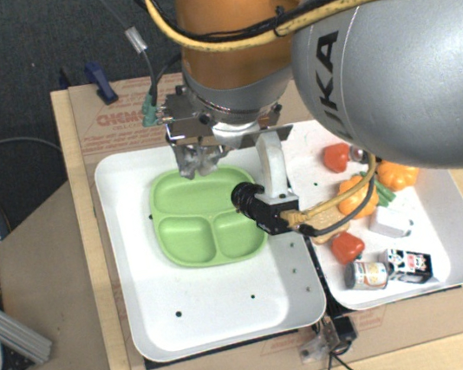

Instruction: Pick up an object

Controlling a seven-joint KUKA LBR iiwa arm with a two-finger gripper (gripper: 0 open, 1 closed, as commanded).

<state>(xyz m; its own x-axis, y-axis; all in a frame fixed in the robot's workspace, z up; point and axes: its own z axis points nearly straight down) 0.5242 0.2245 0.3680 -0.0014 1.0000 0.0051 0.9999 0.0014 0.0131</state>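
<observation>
A light green divided plate [206,215] lies in the far half of the left white bin [137,275]. My gripper [197,164] reaches down from under the orange wrist band, and its tip is at the plate's far rim. I see nothing held in it. A black cylinder on a cable [254,205] hangs beside the gripper over the plate's right edge. The big grey arm hides the top of both bins.
The right bin [461,216] holds two red round pieces [337,156] [347,245], orange pieces [395,174], a white block [391,221], a small can [370,273] and a black-and-white packet [413,263]. Cardboard surrounds the bins.
</observation>
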